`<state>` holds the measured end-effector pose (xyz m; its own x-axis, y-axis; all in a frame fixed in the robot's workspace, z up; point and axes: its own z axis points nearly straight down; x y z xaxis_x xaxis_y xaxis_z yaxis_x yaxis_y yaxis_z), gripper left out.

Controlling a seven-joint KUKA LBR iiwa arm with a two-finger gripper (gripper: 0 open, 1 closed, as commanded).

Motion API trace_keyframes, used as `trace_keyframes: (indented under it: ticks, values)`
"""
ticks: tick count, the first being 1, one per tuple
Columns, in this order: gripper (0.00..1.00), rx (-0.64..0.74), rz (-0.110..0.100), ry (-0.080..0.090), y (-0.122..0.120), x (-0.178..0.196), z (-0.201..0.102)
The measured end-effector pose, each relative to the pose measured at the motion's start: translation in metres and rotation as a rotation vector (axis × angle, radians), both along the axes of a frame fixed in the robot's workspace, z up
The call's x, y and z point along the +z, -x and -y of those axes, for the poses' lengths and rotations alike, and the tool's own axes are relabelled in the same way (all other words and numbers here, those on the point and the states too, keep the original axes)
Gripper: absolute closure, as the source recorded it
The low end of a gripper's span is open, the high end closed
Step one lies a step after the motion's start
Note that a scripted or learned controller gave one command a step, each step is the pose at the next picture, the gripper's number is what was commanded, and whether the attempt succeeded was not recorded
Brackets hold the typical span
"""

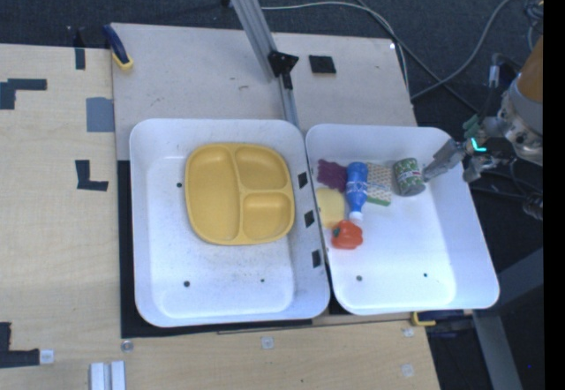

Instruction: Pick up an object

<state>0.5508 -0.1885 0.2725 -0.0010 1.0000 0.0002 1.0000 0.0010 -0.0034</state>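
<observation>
I'm watching through one fixed camera above the surface (pixel 53 203), tilted down at a slant and far enough back to take in both white bins, the left bin (pixel 150 291) and the right bin (pixel 459 282), with dark floor beyond.

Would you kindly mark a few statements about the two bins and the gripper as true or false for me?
1. The yellow plate lies in the left bin. True.
2. The blue bottle lies in the left bin. False: it is in the right bin, among the other small items.
3. The gripper is at the right bin's upper right, next to the green can. True.
4. The orange item sits on the yellow plate. False: it is in the right bin, just below the blue bottle.
5. The yellow plate has three compartments. True.
</observation>
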Motion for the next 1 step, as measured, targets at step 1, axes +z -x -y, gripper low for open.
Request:
trace_keyframes:
  ticks: [1]
  values:
    - [0.00, 0.000, 0.002, 0.001, -0.0006, 0.0011, 0.0000]
